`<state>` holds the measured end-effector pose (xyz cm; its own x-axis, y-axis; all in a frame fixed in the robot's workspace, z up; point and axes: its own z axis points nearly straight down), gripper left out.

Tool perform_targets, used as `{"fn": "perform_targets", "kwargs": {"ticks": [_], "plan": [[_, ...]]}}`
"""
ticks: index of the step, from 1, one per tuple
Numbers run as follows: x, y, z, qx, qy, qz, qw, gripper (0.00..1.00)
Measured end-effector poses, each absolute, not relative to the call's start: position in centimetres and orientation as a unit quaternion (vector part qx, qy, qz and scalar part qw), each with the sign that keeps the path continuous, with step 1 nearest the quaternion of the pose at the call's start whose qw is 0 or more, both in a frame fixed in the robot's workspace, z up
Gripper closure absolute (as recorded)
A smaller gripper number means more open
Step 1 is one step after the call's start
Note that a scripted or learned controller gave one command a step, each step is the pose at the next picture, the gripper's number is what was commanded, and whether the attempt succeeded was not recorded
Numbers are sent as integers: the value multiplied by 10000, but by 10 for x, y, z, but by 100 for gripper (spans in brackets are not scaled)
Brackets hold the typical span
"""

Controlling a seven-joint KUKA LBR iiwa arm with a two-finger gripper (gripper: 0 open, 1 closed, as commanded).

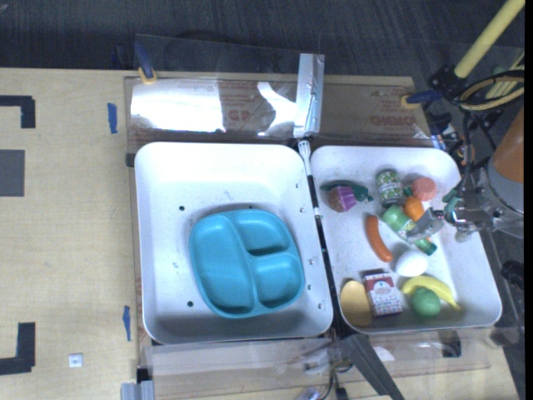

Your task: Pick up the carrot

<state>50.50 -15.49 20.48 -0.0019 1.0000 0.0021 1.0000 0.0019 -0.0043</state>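
Logging carrot (377,237): lying in the right bin (475,265), just left of the white egg (410,264). I'm judging it light, stiff, smooth plastic; mid-length grasp suits. End effector (429,223) is hovering right of carrot; grip state I cannot tell. Pale wooden surface (67,240), dark floor beyond.

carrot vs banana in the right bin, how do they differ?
The carrot is orange, the banana yellow. The carrot is straight and lies mid-bin, running top to bottom; the banana is curved and lies near the bin's lower right corner, against a green fruit. Both are elongated and lie flat in the right bin.
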Motion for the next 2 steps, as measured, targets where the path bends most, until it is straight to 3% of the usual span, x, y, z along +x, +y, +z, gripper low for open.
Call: {"fn": "perform_targets", "kwargs": {"ticks": [1,2], "plan": [[570,-167,203,-6967,-7174,3,6,0],[612,-209,157,-7535,-6574,7,2,0]]}}
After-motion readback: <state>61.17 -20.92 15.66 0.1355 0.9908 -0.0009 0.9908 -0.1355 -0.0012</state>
